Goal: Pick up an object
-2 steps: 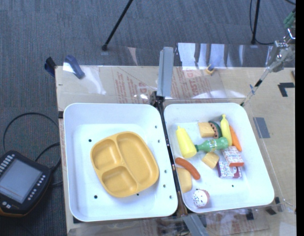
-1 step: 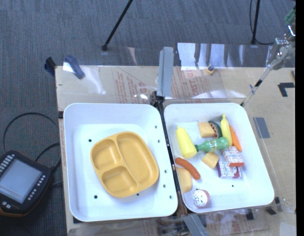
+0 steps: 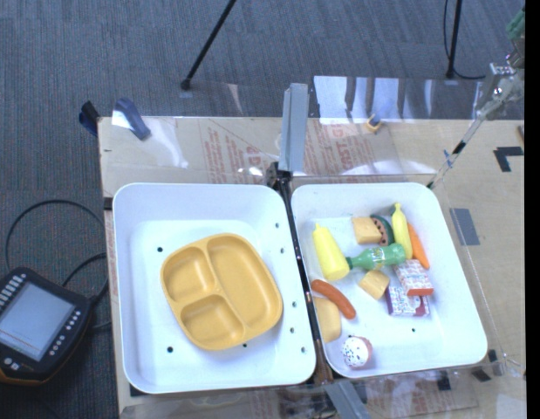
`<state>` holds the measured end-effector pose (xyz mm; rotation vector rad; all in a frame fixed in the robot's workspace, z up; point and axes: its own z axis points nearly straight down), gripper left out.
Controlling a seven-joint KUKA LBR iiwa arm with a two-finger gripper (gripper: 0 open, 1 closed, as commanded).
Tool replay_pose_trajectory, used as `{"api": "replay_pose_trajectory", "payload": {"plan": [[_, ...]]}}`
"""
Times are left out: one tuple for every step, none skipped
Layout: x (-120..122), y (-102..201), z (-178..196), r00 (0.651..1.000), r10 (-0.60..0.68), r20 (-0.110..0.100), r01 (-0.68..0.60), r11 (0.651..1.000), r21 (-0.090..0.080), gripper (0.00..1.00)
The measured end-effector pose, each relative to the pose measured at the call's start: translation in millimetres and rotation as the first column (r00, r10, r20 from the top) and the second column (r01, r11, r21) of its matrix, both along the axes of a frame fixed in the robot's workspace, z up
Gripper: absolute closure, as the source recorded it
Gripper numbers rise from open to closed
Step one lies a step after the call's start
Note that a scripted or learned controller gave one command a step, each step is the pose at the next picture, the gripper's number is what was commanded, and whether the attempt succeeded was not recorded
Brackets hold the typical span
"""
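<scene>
Two white bins sit side by side on the bench, and reading from the left, a handheld controller (image 3: 30, 326) lies on the carpet well apart from them, its cable looping back behind it. The left bin (image 3: 130, 234) holds a yellow divided plate (image 3: 222, 291), lying flat and turned a little askew near the middle. It is wide and low, so I judge it an awkward thing to pinch. The right bin (image 3: 461, 321) carries everything else, and this is where a pickable object most likely is. A yellow bottle (image 3: 329, 251) lies on its side near the bin's left wall. Below it are a red sausage (image 3: 333, 298) and a tan bread roll (image 3: 327, 319) tucked against that wall, and nearer the front a small white ball with red spots (image 3: 357, 351) sits by itself (loose and clear of neighbours, so perhaps the easiest target). Further right a green bottle (image 3: 379, 256) lies across the pile, touching the yellow bottle at one end. A tan block (image 3: 367, 230) lies above it and a small yellow cube (image 3: 372, 284) below. To the right of these are a banana (image 3: 399, 230), a carrot (image 3: 418, 247) just beside it, and a red-and-white packet (image 3: 409, 288). The things look tipped in rather than arranged, which would explain the crowding and overlap at the centre. Whether the gripper is released or clenched I cannot tell, and nothing in the bins looks lifted.
</scene>
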<state>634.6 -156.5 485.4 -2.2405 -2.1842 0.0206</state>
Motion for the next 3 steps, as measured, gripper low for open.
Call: {"api": "replay_pose_trajectory", "payload": {"plan": [[2.0,2.6,7.3,1.0,0.009,-0.004,-0.009,1.0,0.001,1.0],[4.0,5.0,14.4,1.0,0.017,-0.008,-0.017,1.0,0.002,1.0],[6.1,7.3,21.3,1.0,0.024,-0.013,-0.024,1.0,0.003,1.0]]}}
